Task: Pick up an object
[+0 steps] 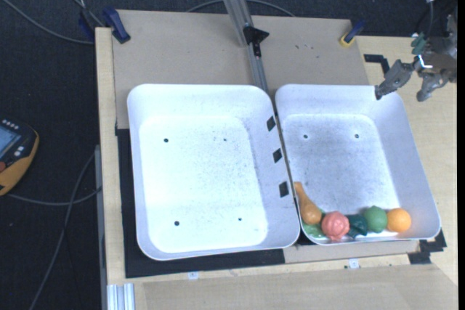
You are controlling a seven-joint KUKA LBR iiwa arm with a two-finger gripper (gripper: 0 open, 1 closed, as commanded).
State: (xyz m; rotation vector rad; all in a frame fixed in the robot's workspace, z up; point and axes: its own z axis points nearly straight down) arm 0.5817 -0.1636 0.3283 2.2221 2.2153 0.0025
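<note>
Pincer [408, 83] is hanging way out at about 2 o'clock, just past the top right corner of the right bin [407, 127], and the fingers are looking spread with nothing between them. So I'm holding zilch at the moment.

All the goodies are piling up along the bottom edge of that same bin, around 5 o'clock in the shot. Going from 9 towards 3 along that wall I'm seeing an orange carrot-ish thing [307, 205] leaning up the left wall, a pink ball [335, 224] touching its lower end, something dark green [357, 226] wedged low next to that, a green ball [375, 217], and then an orange ball [398, 219] at the end. They're all crowding each other and hugging the rim. The left bin [145, 156] on the desk [182, 40] isn't offering me anything.

My read: I'm sitting at the very start of the pick, the approach isn't even happening yet. Next move is calling for a swing down towards 6 o'clock, across the bin, then a drop over one item. I'm guessing the orange ball is the friendliest target since it's sitting at the end of the row with one side free. Biggest worry is fingers clipping the bin wall or bumping a neighbour on the way down.
</note>
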